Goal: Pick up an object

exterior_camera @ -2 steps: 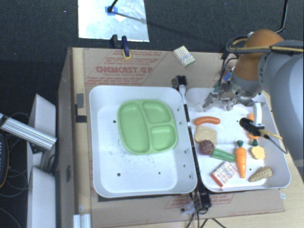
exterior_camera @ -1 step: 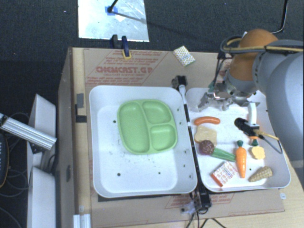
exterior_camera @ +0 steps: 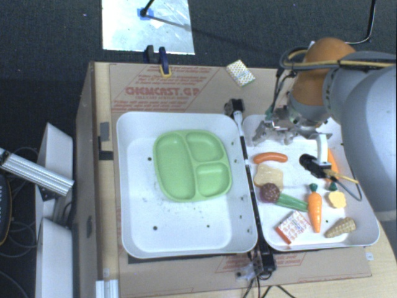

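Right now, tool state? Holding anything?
Tool: over the back of the right bin, above the toy hot dog. Open or closed cannot be told. No object visibly in its grasp.

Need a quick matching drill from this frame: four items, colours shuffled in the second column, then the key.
Items:
1. divided plate
2. hot dog
3. carrot
4. ice cream cone

Colours:
A. orange with a green top
B. tan
C. light green
D. red-orange

Pairs: 1-C, 2-D, 3-A, 4-B
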`<state>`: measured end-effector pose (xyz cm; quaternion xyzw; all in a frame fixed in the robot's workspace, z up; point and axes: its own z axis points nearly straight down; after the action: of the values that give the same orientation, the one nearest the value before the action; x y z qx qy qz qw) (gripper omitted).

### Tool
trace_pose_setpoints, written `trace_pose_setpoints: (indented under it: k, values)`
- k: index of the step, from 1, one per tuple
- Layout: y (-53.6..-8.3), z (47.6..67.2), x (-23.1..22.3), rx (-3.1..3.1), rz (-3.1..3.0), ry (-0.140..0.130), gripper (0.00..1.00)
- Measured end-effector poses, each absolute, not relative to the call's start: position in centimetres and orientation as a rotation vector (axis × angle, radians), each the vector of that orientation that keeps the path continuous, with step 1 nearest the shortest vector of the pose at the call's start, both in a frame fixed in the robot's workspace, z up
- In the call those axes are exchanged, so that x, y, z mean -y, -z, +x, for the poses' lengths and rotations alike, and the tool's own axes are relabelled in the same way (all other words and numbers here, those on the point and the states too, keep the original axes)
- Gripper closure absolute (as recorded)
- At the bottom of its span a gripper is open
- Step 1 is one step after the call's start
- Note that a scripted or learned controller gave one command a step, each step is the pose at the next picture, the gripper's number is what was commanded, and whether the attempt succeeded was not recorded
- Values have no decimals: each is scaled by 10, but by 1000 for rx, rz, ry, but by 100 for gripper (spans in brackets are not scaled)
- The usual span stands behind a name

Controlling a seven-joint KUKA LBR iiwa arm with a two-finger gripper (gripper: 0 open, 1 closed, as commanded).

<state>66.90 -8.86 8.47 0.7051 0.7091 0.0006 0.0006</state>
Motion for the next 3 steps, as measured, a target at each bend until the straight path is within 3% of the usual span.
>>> trace_pose_setpoints:
  k: [1, 2, 3]
  values:
    - [-96, 670, 89, -2227, 2211, -4, 100]
    - [-96, 670, 89, -2227, 2210, -4, 0]
    - [-85, 669, 87, -2225, 2215, -1, 0]
